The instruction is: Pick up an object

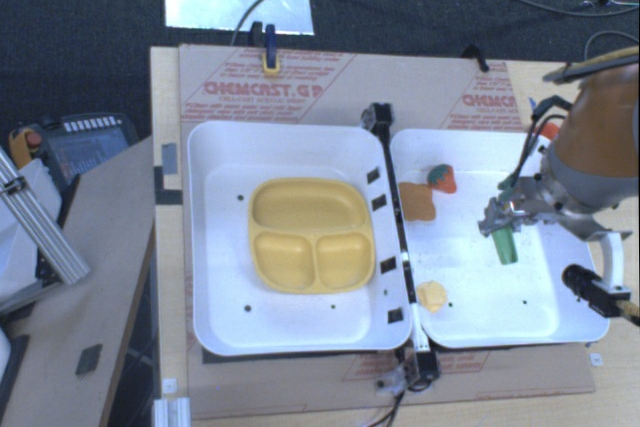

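Hovering over the right bin (560, 315), the gripper (503, 223) sits at the end of the grey arm (590, 150), which enters from the right side of the camera view with its orange band just above the wrist. A green cylindrical object (506, 245) hangs directly beneath the fingers, its upper end running up into the gripper, so it appears to be pinched there; whether the lower end rests on the bin floor or is lifted clear cannot be told from this angle.

Handling, judged from appearance: the green piece looks like a small plastic toy, probably light and rigid, with a smooth and possibly slippery skin. A hold across its short axis near the middle should be steadier than the present hold at one end, where the piece may swing or slide out.

Outward from the tool, three other candidates lie in the same bin. A red and green toy (442, 178) and an orange-brown flat piece (417, 202) touch or nearly touch near the divider; a small yellow piece (432, 295) lies apart, toward the near edge. All look light; the flat piece offers little height for the fingers.

Beyond the divider, the left bin (215, 315) holds a yellow compartment tray (310, 235), wide and shallow, likely awkward for a two-finger grasp.
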`<action>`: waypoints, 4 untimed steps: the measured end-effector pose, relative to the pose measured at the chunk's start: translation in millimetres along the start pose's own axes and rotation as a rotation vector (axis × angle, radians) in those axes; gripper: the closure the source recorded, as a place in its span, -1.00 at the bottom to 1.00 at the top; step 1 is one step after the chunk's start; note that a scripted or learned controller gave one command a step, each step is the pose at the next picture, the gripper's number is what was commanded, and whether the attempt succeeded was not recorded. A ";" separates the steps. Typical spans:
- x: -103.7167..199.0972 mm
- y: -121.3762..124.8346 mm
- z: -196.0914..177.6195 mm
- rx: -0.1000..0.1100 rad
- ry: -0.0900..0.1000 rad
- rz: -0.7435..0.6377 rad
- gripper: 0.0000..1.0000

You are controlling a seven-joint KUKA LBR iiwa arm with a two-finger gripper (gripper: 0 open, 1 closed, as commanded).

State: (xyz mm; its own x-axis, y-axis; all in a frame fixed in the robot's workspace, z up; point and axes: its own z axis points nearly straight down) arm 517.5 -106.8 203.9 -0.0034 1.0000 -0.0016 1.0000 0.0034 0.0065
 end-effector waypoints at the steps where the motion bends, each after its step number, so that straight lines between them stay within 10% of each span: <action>1: -0.4 2.4 -54.1 -0.002 0.000 -0.001 1.00; 4: 155.1 54.6 -33.5 0.005 0.003 -0.006 1.00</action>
State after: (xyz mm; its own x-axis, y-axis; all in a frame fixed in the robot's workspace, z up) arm 571.4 48.5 237.5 -0.0090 1.0000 0.0010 1.0000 0.0090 0.0013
